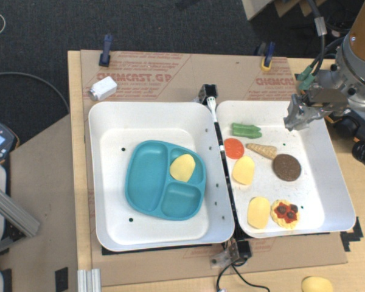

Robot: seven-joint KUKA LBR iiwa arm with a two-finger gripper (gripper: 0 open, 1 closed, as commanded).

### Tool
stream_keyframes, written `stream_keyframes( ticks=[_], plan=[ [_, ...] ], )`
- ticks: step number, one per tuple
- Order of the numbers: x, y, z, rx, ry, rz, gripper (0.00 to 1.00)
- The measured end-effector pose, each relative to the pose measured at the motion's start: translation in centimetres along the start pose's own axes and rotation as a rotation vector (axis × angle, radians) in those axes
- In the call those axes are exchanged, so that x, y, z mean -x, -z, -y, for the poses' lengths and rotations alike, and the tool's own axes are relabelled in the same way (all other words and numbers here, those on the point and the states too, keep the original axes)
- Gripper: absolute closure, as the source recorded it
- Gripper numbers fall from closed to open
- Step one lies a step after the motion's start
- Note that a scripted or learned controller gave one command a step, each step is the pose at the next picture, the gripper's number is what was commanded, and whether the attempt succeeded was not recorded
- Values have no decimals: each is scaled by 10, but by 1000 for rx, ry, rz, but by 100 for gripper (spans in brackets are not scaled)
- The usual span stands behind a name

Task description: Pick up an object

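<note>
A pizza (pixel 285 212) lies low in the right bin (pixel 328 181), with a cookie (pixel 287 167) and bean (pixel 246 129) above. The pincer (pixel 297 121) hangs at the bin's upper right, holding nothing. Nothing is picked yet.

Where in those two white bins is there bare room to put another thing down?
Left bin: bare floor all round the teal tray, widest along the far wall. Right bin: bare strip along the right wall beside the brown cookie. Crowded: its left half, from green pepper to pizza.
</note>
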State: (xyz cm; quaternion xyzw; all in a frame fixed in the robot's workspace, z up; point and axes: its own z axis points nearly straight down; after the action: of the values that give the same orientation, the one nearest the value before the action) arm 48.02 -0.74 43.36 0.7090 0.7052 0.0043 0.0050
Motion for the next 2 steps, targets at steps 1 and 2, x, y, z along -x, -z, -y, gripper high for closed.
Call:
stream_keyframes(
  ticks=[1, 2],
  plan=[
    [-79, 46, 0, -5, 14, -4, 100],
    [-42, -10, 2, -20, 0, 0, 100]
  ],
)
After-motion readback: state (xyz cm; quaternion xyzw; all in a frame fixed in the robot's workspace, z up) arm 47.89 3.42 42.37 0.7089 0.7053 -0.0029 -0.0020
